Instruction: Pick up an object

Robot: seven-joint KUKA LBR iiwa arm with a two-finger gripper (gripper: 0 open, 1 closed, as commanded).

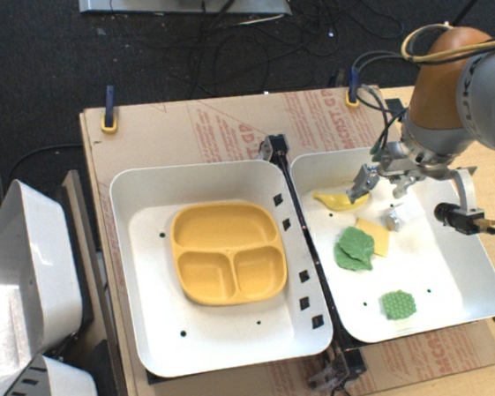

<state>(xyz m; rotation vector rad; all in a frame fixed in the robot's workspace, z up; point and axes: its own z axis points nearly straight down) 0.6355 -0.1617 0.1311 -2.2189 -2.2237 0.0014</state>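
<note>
Camera view: the gripper (379,179) hangs over the right bin (471,291), fingers apart and holding nothing. The banana (332,199) lies just beside it; it looks light, smooth and curved, best pinched across its middle.

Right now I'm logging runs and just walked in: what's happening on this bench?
The grey arm with the orange band reaches in from the right, its gripper low over the right white bin, beside a yellow banana-shaped piece. Whether it grips anything is unclear. A pale yellow block, a green leafy piece and a round green textured piece lie in that bin. The left white bin holds a yellow divided tray.
</note>
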